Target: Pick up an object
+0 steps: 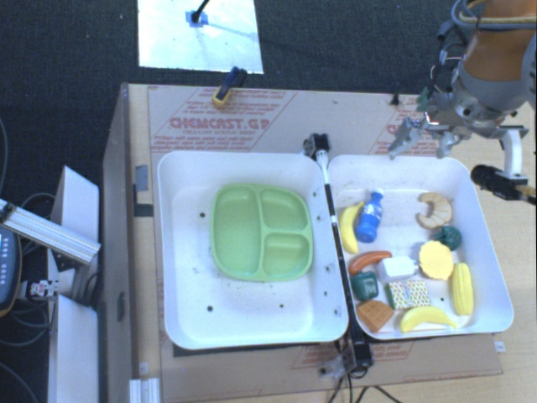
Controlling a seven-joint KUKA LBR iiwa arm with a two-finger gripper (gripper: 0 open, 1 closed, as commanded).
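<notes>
An overhead slanted camera view shows two shallow white bins side by side on a bench. The left bin (pixel 193 309) holds a green divided plate (pixel 260 232) near its centre. The right bin (pixel 495 300) is crowded with toy food: a blue bottle (pixel 368 217) beside a yellow banana (pixel 348 228) at its left, a croissant (pixel 435 210) toward its upper right, a corn cob (pixel 461 288) at its right, and a second banana (pixel 426 317) along its lower edge. In the upper right of the frame the gripper (pixel 425 138) hangs above the right bin's upper rim, its two fingers spread wide with nothing between them and touching nothing. To do the pick well, the arm would likely choose a piece with open space around it, such as the croissant, centre the fingers over it, and descend straight before closing.
</notes>
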